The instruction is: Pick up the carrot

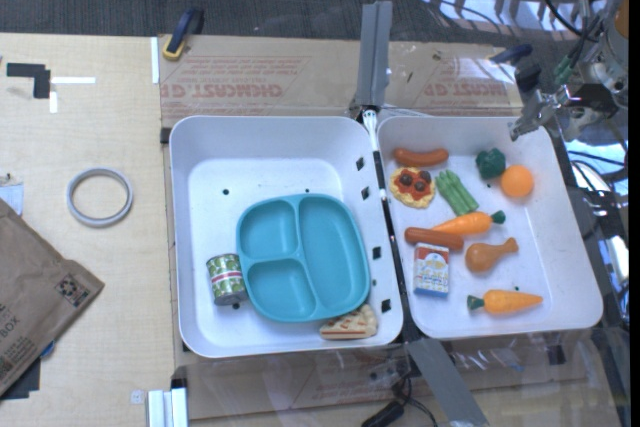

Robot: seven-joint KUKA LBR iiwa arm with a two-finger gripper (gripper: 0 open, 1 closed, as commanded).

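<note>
Two orange toy carrots with green tops lie in the right bin [585,300]: one carrot [466,224] mid-bin, tilted; another carrot [508,301] near the front edge.

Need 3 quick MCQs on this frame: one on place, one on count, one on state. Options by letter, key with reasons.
1. Where does the teal divided plate lie?
A. In the left bin
B. In the right bin
C. On the bench outside both bins

2. How many carrots lie in the right bin?
A. None
B. One
C. Two

3. Where is the gripper relative to the carrots?
A. Closed around a carrot
B. Over the bin's far right corner, apart from both
C. Pressing on the plate

Key: 1 A, the plate sits in the left bin beside a small can. 2 C, one carrot lies mid-bin, another carrot near the front wall. 3 B, the gripper hangs by the far rim, nothing between it and the carrots but other toy food.
</note>
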